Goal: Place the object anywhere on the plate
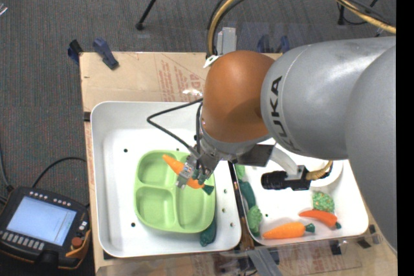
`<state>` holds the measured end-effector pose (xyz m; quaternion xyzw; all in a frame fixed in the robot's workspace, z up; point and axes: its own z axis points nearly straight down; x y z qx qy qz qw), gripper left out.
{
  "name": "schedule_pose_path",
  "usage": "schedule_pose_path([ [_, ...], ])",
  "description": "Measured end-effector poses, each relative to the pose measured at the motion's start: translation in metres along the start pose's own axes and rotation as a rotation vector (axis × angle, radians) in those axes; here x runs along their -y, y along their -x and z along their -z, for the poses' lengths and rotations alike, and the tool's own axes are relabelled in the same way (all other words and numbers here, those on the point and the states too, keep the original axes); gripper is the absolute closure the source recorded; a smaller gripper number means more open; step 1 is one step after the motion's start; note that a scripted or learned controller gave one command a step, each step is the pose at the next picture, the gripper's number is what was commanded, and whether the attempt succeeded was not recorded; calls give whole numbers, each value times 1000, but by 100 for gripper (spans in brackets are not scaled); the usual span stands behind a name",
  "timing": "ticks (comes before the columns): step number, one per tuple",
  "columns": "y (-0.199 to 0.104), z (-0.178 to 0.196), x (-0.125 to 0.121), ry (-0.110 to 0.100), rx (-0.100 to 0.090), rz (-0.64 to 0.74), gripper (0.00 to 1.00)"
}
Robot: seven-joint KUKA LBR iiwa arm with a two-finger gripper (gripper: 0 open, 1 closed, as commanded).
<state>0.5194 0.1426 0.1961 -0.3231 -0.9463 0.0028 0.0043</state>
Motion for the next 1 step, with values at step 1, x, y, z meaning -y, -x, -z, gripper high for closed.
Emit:
schedule_pose_path([
  [1,1,2,0,3,2,-1,0],
])
